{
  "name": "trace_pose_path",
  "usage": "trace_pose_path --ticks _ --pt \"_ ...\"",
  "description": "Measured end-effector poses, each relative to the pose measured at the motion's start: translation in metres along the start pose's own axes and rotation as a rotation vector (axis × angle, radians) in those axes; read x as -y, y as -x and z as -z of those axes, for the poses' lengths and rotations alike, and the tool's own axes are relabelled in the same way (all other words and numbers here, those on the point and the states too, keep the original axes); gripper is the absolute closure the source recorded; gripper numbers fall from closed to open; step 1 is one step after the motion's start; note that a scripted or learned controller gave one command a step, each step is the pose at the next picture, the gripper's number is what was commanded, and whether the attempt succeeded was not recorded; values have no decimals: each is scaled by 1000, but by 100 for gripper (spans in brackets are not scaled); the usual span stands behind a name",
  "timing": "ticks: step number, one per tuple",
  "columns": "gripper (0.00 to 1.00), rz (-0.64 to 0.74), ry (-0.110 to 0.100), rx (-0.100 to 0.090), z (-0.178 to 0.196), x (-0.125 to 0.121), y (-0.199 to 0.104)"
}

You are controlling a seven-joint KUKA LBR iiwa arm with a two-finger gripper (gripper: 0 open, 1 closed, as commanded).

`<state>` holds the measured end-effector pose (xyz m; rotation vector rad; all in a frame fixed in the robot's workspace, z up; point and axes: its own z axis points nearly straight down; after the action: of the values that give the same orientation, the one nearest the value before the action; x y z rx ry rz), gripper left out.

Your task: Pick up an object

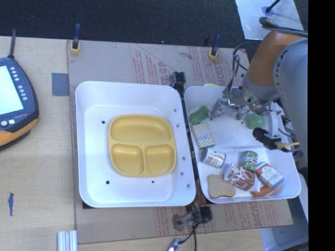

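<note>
White plastic forms the two shallow bins: the left bin (89, 140), mid-frame, is occupied by a yellow divided tray (142, 144), and the right bin (230, 135), at centre right, is scattered with small items. At the upper right the grey arm (285, 61) is seen bent over the far part of the right bin, with the gripper (230, 107) low near a green object (199, 114). Whether the tool is spread or pressed together cannot be told, and nothing is seen pinched. The approach step is judged to be in hand; a descent centred on one item and a closure across its narrow side are called for next. The patterned packet (203, 135), just below the green object, is taken as a likely target; its long axis is laid from upper left to lower right. Nearer the frame's bottom a small can (213, 158), a bread slice (220, 186) and a small carton (270, 175) are set.
</note>
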<state>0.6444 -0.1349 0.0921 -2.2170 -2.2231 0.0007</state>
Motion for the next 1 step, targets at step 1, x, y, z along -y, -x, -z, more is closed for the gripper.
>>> trace_pose_path --ticks 1 --pt "0 3 -3 1 -1 30 -44"
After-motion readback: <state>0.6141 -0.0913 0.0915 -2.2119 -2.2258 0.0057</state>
